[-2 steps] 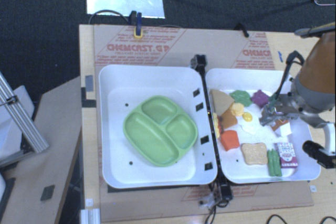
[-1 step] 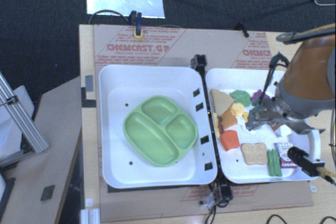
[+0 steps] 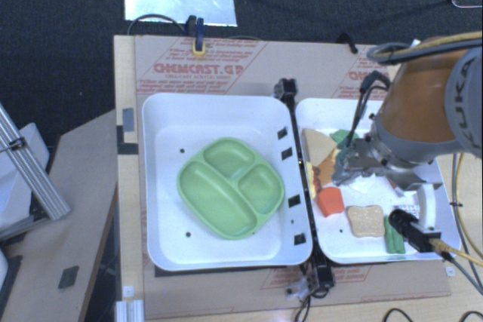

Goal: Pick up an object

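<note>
We take the likeliest target to be the cluster in the right bin [image 3: 317,111]: a tan wedge [image 3: 317,143], an orange-red block [image 3: 330,201], a slice of toast [image 3: 366,220] and a green piece [image 3: 394,236] near the front wall. The pincer [image 3: 341,170] sits low over the gap between the wedge and the block, and we cannot tell how it is set. Our worry is crowding: coming down between close neighbours, it may nudge them aside or pinch an edge that slips. The left bin [image 3: 162,154] holds a green divided plate [image 3: 230,187], well apart on the worktop [image 3: 226,68].
</note>
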`<state>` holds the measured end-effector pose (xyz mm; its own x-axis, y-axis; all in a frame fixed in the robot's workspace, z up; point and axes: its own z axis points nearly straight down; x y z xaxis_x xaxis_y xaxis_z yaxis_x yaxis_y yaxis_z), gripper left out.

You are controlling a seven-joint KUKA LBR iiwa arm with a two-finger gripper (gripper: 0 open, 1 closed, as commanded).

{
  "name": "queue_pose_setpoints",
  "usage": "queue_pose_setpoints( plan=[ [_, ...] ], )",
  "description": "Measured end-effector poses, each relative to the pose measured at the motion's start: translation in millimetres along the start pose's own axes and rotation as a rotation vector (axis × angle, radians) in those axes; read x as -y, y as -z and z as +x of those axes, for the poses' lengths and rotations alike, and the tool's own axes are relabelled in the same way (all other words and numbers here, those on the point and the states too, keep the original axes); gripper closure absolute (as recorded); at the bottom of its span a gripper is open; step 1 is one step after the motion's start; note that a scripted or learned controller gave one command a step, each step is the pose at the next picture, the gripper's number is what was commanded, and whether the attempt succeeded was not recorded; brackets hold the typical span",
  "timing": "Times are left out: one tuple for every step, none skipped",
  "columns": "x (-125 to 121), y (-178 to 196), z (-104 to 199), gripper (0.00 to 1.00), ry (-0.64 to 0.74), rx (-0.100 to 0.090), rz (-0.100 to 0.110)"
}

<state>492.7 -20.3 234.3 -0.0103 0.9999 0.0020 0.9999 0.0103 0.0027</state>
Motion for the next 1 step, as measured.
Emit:
queue_pose_setpoints(
  plan=[
    [3.3, -0.5, -2.7, 1.0, -0.008, 0.002, 0.001]
  ],
)
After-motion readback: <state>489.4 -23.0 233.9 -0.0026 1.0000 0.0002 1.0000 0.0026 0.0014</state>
